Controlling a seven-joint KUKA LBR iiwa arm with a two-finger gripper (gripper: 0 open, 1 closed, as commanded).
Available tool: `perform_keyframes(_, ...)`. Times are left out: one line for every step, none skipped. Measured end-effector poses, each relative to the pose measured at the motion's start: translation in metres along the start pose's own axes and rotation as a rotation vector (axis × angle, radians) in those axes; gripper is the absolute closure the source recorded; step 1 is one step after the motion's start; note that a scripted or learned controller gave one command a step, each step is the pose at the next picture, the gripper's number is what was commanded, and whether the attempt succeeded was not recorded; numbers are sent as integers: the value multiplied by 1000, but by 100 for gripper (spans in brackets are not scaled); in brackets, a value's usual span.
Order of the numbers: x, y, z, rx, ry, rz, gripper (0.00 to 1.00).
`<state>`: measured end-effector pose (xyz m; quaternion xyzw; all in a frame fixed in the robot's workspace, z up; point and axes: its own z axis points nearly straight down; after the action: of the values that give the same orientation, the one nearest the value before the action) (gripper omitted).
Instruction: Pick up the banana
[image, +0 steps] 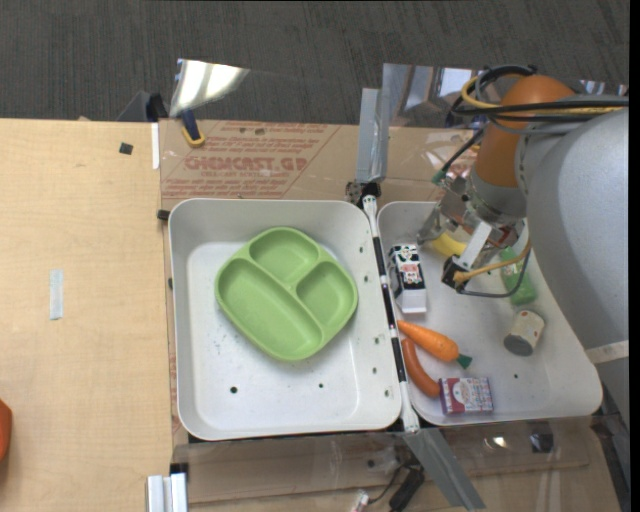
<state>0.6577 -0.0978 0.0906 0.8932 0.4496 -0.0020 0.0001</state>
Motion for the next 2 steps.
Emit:
perform_keyframes(0,-2,1,8,-3,193,0)
perform_keyframes(-11,-23,-1,3,0,367,0)
